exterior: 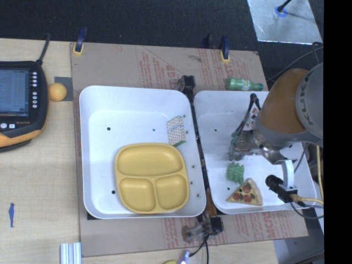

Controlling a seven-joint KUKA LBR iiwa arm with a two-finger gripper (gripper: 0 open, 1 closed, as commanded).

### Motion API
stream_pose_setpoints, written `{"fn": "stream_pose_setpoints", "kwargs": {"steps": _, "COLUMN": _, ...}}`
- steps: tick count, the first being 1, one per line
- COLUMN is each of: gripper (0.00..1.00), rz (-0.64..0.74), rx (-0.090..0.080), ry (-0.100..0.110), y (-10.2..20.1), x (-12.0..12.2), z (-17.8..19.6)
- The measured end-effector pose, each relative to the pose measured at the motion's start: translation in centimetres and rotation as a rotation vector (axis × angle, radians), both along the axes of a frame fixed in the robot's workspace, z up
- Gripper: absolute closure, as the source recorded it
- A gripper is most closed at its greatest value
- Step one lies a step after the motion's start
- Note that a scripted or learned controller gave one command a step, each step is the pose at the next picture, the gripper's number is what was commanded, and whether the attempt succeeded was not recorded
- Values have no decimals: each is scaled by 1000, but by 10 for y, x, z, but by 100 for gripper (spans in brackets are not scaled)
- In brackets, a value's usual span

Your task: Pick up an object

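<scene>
Arm: the grey arm with its orange band (286, 106) reached in from 3 o'clock and hung over the right bin (217, 106).
Gripper: the gripper (240, 150) sat low in the right bin, near its middle; whether it was wide or narrow, I could not tell.
Green object: a small green object (235, 172) lay just at 6 o'clock of the gripper, apart from it as far as could be seen.
Pizza slice: a toy pizza slice (247, 193) lay at 5 o'clock of the green object, near the bin's front wall.
Left bin: the left bin (99, 109) held a yellow divided tray (151, 176) and, at the tray's 1 o'clock, a small patterned packet (176, 130) by the bin's right wall.
Outside the bins: a green bottle (243, 84) lay on its side at 12 o'clock of the right bin.
</scene>
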State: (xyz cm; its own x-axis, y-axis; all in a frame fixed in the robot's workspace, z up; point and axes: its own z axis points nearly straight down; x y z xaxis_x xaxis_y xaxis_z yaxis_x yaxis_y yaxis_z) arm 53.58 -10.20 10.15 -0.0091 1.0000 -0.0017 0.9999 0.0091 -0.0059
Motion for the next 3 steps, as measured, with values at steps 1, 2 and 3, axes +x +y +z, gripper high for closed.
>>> {"fn": "stream_pose_setpoints", "kwargs": {"steps": 1, "gripper": 0, "rz": -1, "rx": 0, "ry": 0, "y": 0, "x": 0, "z": 0}}
{"fn": "stream_pose_setpoints", "kwargs": {"steps": 2, "gripper": 0, "rz": -4, "rx": 2, "ry": -2, "y": -18, "x": -37, "z": -10}}
{"fn": "stream_pose_setpoints", "kwargs": {"steps": 3, "gripper": 100, "rz": 0, "rx": 1, "ry": -1, "y": -19, "x": -36, "z": 0}}
